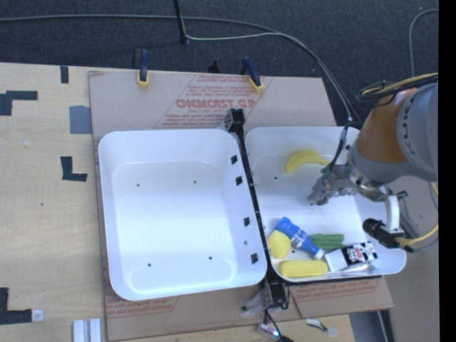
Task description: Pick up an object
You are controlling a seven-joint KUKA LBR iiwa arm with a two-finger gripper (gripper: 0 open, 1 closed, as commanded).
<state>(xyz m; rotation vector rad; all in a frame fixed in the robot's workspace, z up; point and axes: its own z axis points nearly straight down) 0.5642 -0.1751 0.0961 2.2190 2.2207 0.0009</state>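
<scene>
The gripper [322, 194] reaches down into the right bin [285, 142] near its middle, just below and right of a yellow banana [305, 159]. No object shows between it and the bin floor. Along the bin's front lie a blue bottle [298, 236], a yellow lemon-like piece [279, 245], a yellow corn cob [303, 268], a green pepper-like piece [328, 240] and a small black, white and red box [352, 254].
The left bin [114, 155] sits beside the right one, joined by a black divider clip strip [244, 184]. Both rest on a cardboard sheet [199, 98] held by yellow and blue clamps. The grey arm with its orange band [388, 130] hangs over the right bin's right wall.
</scene>
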